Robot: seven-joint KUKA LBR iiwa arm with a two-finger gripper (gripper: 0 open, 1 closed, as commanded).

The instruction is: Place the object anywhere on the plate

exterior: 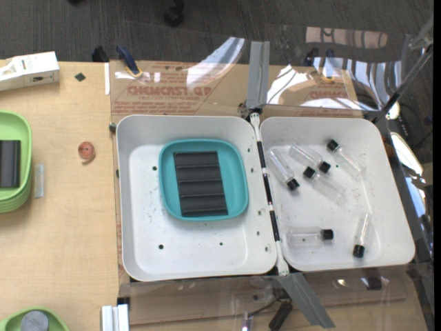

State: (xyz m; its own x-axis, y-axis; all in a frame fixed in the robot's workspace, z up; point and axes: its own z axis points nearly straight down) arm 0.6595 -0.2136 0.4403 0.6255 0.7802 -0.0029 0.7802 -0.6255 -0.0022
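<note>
At the far left, on the wooden bench (pixel 69 240), stands a green tray (pixel 15 126) with a dark flat thing in it. Above the tray lies a white box (pixel 29 69); it has a label, but the print is too small to read. A small pink disc (pixel 85 150) lies on the bench between the tray and the bins.

Behind the bins lies a brown sheet (pixel 172 88) with red letters that read "CHEMCAST GP". The smaller lines around it I cannot read.

The left bin (pixel 138 247) holds a teal plate (pixel 169 185), a little above the middle of the bin. On the plate lies a black ribbed block (pixel 200 183), which covers most of its centre. It carries no writing.

The right bin (pixel 389 250) touches the left one along a grey divider. In it lie six clear vials with black caps. Four of them (pixel 309 173) are in a loose group in the upper half, near one another and at different angles. Two more lie in the lower half: one (pixel 313 236) is on its side near the middle, and one (pixel 360 238) is nearly upright in the view, close to the right wall. All vials are well apart from the plate, with the divider between them. No labels can be seen on them.

Whether the gripper is open or closed I cannot tell, and nothing touches the vials or the plate.
</note>
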